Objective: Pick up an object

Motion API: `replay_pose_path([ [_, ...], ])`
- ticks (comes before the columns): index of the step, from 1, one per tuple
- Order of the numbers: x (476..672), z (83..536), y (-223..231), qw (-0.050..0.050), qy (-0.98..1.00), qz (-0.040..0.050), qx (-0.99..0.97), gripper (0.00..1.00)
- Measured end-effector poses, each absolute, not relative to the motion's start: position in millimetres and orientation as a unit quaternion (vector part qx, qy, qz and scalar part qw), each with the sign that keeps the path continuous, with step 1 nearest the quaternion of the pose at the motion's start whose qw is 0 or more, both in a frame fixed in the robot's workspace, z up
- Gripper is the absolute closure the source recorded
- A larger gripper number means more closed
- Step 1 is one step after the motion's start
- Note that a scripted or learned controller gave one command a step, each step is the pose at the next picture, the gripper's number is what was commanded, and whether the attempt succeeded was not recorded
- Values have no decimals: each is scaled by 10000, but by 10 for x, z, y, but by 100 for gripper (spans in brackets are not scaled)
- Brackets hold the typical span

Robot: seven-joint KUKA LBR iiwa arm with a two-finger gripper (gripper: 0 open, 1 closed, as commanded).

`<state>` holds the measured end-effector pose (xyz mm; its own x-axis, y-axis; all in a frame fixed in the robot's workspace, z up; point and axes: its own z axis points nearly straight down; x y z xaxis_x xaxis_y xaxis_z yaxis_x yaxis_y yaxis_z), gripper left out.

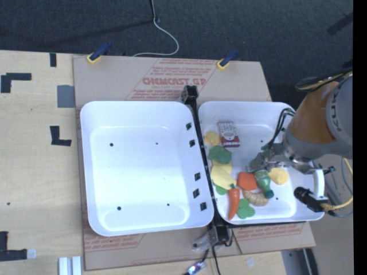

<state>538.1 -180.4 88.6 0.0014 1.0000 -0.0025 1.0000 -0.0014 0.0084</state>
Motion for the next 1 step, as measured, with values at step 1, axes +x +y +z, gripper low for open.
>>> replay_pose_path([
  [1,6345,853,-1153,23,7106,29,7036,100],
])
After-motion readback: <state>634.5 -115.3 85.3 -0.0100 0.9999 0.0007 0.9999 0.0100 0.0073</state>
